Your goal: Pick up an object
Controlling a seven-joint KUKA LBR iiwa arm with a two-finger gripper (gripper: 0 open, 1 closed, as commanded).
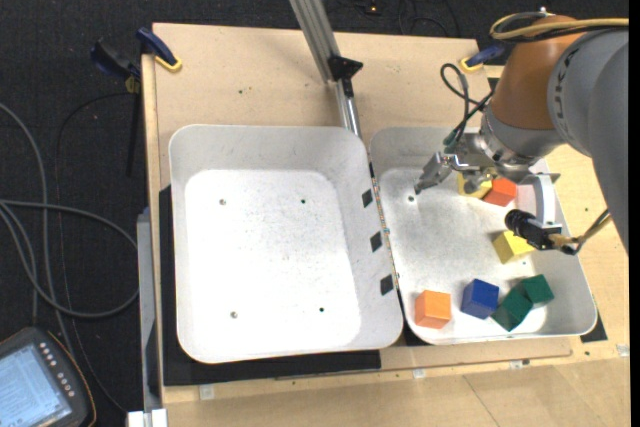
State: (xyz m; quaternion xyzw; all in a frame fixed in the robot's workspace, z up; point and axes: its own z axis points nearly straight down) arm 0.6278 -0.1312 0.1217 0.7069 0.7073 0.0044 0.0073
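On the pale wooden surface [260,65], the shallow white left bin [190,215] comes first. The matching right bin [420,235] holds small blocks: orange cube [433,307], blue cube [480,298], two dark green blocks [522,301], a yellow block [510,245]. My end effector [440,170] hangs low over this bin's far end, beside a red-orange block [499,190]; whether it is parted or closed, I cannot tell. I judge I may close on nothing, since no block sits under it.

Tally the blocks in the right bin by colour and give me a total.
Orange blocks: 2
Yellow blocks: 2, one partly hidden under the arm
Green blocks: 2
Blue block: 1
Total: 7
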